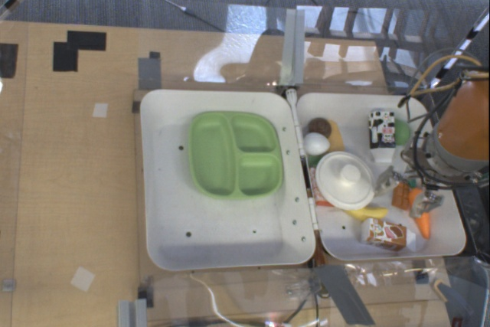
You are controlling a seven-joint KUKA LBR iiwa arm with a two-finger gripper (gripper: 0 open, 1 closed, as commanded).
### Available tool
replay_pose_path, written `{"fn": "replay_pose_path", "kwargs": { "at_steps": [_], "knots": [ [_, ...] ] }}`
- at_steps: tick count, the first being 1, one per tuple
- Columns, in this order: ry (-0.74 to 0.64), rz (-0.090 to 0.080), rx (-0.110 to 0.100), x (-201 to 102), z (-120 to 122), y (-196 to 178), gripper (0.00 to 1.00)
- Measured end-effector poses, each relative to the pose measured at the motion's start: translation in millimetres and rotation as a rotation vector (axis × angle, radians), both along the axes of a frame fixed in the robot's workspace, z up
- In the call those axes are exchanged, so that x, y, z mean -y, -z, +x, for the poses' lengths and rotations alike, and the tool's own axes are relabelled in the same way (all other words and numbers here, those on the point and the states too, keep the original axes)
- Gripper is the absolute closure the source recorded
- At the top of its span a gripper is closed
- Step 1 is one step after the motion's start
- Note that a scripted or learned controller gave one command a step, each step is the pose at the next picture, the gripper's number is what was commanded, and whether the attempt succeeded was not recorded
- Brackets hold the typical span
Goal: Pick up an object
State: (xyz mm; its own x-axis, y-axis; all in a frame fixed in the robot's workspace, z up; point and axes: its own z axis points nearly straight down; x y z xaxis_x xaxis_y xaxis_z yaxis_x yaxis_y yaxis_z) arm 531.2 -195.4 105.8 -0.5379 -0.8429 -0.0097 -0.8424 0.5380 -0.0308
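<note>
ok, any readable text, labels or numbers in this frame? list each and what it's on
No text can be read here.
Cow-patterned carton: black and white print, any lettering too small to read.
Brown and white packet: printed, but blurred.
Black blocks on the bench: plain shapes, no characters.
Green divided plate and white lidded bowl: no markings visible.

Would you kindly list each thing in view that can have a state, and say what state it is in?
green divided plate: flat in the left bin, compartments up.
white lidded bowl: upright in the right bin, lid on.
cow-print carton: standing near the back wall.
brown-and-white packet: lying on its side at the front.
white egg: resting beside the divider.
gripper: low over the right bin.
</note>
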Motion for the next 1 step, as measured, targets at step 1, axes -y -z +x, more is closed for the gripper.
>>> {"fn": "replay_pose_path", "kwargs": {
  "at_steps": [1],
  "knots": [
    [0.068,0.008,-0.008,8.5,-24.7,13.8,0.00]
  ]
}}
